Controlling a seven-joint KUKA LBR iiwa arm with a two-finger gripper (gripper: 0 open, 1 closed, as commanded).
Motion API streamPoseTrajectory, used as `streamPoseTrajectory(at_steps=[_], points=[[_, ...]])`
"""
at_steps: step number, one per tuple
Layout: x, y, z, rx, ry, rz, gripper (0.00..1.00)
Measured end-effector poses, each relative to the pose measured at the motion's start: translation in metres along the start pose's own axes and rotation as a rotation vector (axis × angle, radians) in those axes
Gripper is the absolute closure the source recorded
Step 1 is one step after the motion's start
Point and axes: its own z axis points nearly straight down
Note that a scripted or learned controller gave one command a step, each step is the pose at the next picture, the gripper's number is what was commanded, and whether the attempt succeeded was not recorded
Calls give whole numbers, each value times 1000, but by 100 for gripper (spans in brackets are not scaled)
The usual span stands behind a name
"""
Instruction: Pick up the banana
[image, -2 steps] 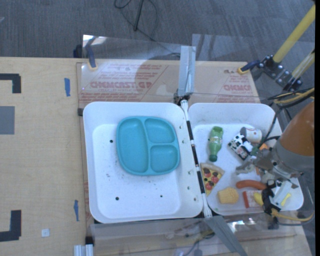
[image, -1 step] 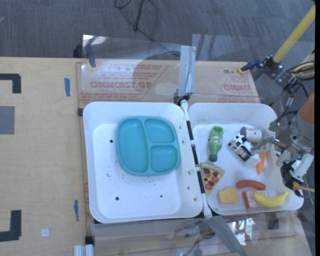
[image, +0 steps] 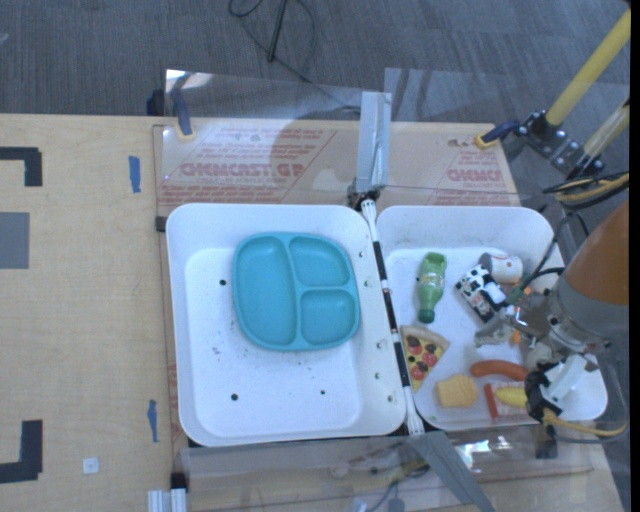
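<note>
Status: pick not yet made; the banana (image: 510, 397) lies on the floor of the right bin (image: 470, 213), near that bin's front right corner, and nothing in the view shows it lifted or gripped.

Claw (image: 527, 335): positioned low over the right half of the right bin, above the banana's area and close to the black-and-white cow toy (image: 481, 291); whether it is wide or narrow cannot be told, since the wrist hardware covers it; no object is seen held.

Remaining steps, as judged from this layout: centre the claw over the banana; descend; close on it; raise it clear of the bin.

Banana, appearance: small, plain yellow, smooth; only a short stretch is exposed, the rest being covered by the robot's own hardware; its full length and heading cannot be read.

Neighbours: an orange-red sausage (image: 497, 369) just behind the banana; a thin red item (image: 490, 400) just beside it on the left; a yellow cheese wedge (image: 456, 391) near; a pizza slice (image: 422, 353) and a green bottle (image: 430, 285) farther off. Crowding is judged a risk for a clean grip.

Left bin (image: 262, 211): holds a teal divided plate (image: 296, 291); not involved.
</note>
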Motion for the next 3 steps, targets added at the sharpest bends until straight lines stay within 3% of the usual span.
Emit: streamPoseTrajectory(at_steps=[1,2,3], points=[[2,-16,-48,-13,-30,361,0],[31,61,-6,11,2,338,0],[13,17,4,-12,7,208,0]])
